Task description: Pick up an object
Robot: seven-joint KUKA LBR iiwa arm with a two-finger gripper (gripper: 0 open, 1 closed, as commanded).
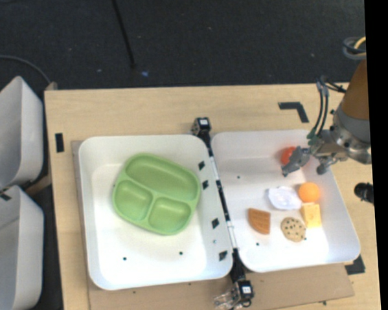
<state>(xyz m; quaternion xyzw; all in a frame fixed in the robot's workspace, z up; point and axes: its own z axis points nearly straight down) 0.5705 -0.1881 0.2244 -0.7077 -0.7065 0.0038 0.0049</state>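
Observation:
The right bin [246, 155] holds several small food items. A red piece [286, 155] lies at the back, with an orange ball [308, 192], a white lump [282, 197], a yellow block [311, 214], a round cookie [292, 229] and a brown wedge [260, 220] nearer the front. My gripper [308, 165] hangs over the back right of this bin, open, with nothing between its fingers. Its left finger [293, 164] is just beside the red piece and partly covers it. The orange ball sits just in front of the gripper.
A green divided plate [156, 193] lies in the left bin [102, 253]. A ridge with black clips [215, 195] separates the two bins. White containers [8, 135] stand off the bench at the far left.

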